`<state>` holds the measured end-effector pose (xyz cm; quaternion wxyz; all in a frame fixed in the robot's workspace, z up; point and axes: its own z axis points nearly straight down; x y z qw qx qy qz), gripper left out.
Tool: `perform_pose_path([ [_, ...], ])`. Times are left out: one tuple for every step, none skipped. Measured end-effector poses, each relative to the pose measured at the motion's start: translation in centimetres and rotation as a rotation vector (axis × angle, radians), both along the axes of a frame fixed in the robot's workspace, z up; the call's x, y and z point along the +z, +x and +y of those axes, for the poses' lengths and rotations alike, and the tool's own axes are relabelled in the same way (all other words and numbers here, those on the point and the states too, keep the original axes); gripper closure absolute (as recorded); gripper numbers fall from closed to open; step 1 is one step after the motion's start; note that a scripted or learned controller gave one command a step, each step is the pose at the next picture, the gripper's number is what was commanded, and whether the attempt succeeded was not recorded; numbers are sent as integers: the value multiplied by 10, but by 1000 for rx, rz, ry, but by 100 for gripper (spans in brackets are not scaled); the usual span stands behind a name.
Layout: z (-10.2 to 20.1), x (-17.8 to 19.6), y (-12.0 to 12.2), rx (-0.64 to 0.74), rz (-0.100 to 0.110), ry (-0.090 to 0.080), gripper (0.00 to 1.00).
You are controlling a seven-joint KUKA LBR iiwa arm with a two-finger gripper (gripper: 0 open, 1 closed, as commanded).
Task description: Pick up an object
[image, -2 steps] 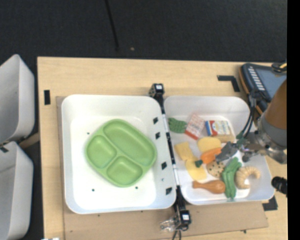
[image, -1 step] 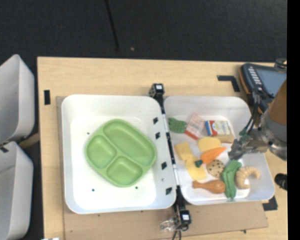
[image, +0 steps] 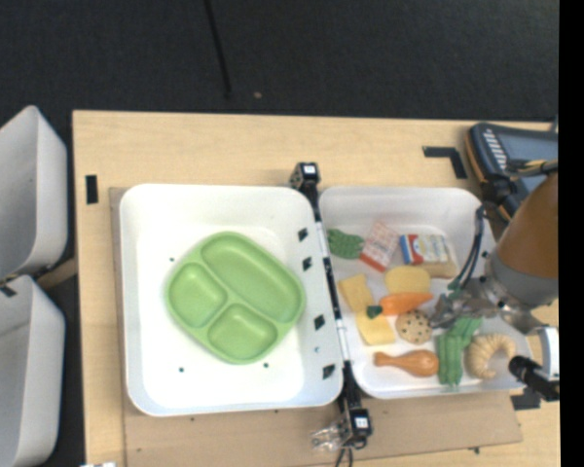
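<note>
The right bin [image: 401, 198] holds several toy foods. Among them are an orange carrot [image: 401, 304], a speckled cookie [image: 414, 328], a drumstick [image: 409, 362], a green vegetable [image: 452, 350], a beige pastry [image: 490, 353], yellow cheese pieces [image: 353, 291] and a yellow lump [image: 407, 280]. My gripper [image: 453, 311] hangs low over the bin's right side. It sits just right of the cookie and above the green vegetable's top end. Nothing is visibly lifted.
At the back of the right bin lie a green leafy piece [image: 346, 242], a red-and-white packet [image: 378, 244] and a small box [image: 423, 249]. The left bin [image: 151, 222] carries a green divided plate [image: 235, 297]. A black divider with clips [image: 323, 290] separates the bins.
</note>
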<state>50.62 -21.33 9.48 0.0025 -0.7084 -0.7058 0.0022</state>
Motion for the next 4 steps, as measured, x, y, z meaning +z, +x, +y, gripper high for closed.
perform_pose_path([
  [1, 12, 0, -2, 1, 2, 100],
  [52, 225, -14, 9, -19, -4, 100],
  [48, 44, -21, 2, 13, 5, 100],
  [185, 105, -15, 19, -6, 4, 100],
])
